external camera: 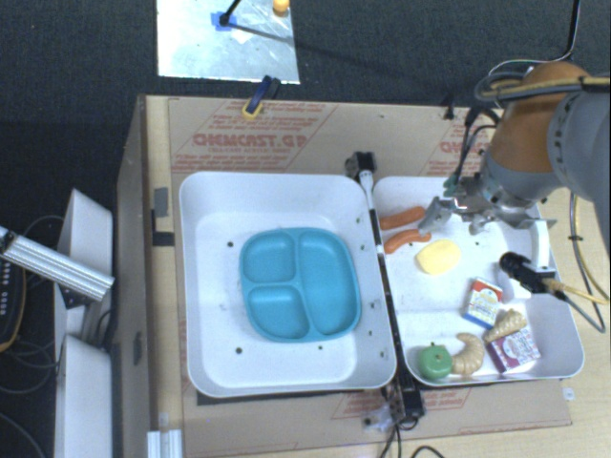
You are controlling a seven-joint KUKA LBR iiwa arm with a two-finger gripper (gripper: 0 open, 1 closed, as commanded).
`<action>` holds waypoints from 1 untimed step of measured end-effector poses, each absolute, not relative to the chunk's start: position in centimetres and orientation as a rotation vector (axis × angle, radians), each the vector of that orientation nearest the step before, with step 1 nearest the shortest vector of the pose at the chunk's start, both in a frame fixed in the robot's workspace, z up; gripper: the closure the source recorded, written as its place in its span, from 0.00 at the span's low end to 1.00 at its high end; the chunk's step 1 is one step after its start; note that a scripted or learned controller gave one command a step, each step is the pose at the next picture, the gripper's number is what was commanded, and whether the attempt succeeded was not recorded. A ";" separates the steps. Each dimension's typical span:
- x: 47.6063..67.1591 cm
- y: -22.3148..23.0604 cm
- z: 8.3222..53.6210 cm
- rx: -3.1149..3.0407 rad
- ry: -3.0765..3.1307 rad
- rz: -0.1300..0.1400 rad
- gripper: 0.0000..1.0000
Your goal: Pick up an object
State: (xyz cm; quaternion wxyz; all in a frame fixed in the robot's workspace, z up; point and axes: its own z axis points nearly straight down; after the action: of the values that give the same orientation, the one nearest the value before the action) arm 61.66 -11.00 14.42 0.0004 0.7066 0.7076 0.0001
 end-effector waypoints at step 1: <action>60.0 -11.2 8.4 2.219 2.223 0.000 0.00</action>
State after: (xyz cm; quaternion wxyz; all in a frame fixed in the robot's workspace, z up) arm 60.04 -11.21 8.42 0.0004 0.7066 0.7077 0.0001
